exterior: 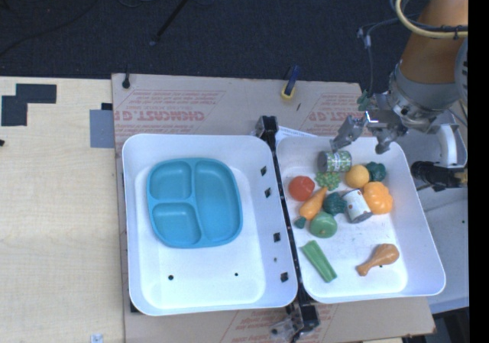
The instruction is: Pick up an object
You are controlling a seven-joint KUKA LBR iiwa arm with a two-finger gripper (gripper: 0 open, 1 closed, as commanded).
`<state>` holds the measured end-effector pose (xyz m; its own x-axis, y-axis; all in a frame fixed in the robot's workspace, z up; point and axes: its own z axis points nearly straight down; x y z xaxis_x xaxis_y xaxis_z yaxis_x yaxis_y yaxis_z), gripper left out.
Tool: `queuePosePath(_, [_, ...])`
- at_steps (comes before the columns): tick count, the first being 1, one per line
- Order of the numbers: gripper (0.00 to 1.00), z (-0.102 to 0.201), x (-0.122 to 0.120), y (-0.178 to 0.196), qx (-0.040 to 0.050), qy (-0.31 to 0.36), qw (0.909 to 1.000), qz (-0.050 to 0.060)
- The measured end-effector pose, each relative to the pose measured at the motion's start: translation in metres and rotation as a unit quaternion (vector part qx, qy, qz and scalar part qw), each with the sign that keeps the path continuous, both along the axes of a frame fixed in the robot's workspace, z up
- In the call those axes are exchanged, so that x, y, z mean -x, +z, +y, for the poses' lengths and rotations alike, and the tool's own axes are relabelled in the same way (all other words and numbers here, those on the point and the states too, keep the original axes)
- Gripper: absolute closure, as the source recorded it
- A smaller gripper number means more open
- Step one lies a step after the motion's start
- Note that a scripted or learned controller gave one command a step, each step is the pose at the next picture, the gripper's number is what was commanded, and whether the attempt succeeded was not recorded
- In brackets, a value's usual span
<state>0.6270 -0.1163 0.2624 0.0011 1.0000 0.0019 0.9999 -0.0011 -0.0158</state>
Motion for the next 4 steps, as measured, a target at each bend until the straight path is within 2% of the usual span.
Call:
queuePosePath(1, [0.00,0.000,-0.002,0.008,0.0007,0.001,1.0000,-0.006])
queuePosePath(2, [0.00,0.007,0.008,-0.047,0.0002,0.000,1.0000,-0.003])
queuePosePath(3, [0.00,-0.003,0.008,-0.099,0.0005,0.000,1.0000,-0.004])
queuePosePath(4, [0.00,-0.001,0.003,-0.140,0.0019,0.000,0.9999,-0.016])
